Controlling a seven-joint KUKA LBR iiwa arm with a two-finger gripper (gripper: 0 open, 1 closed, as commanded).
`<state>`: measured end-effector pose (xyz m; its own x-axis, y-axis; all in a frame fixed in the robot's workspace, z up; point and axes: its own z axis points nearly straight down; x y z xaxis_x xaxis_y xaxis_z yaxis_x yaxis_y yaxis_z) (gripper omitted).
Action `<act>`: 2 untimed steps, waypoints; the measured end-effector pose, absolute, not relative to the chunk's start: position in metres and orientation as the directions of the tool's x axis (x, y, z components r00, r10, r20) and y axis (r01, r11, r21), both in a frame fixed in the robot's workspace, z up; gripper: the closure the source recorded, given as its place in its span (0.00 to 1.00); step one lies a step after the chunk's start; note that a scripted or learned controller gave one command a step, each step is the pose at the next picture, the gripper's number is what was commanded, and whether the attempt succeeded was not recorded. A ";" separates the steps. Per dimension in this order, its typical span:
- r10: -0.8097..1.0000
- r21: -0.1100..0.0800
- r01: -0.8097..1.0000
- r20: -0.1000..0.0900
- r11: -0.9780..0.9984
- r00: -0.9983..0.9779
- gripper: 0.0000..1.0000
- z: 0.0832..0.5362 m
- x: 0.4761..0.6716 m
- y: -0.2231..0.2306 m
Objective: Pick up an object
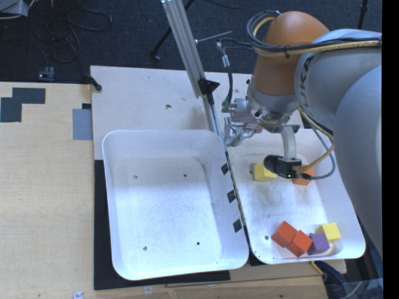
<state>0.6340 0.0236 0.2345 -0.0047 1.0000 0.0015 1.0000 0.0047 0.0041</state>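
I am viewing two white bins side by side: the left bin [162,210] and the right bin [280,204]. The left bin is showing its white floor, speckled with a few dark dots. The right bin is holding the loose items.

Count, right bin: two yellow blocks, two orange blocks, one purple block.

The first yellow block [263,171] is lying in the far half, well apart from the others. A small orange piece [302,180], partly covered, is lying near it on the right.

The other four are clustering at the near edge. The first orange block [285,233] is touching the second orange block [299,243]. The purple block [318,243] is sitting against that one, and the second yellow block [330,232] is touching the purple block.

The gripper [234,136] is hanging over the far left edge of the right bin, by the shared rims, near the first yellow block but apart from it. I cannot tell whether it is open or closed.
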 end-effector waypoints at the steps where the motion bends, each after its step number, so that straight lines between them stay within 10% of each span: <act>1: 1.000 -0.004 1.000 -0.003 -0.007 0.007 1.00 0.238 0.620 -0.068; 2: 1.000 -0.012 1.000 0.001 -0.004 0.004 1.00 0.120 0.592 -0.137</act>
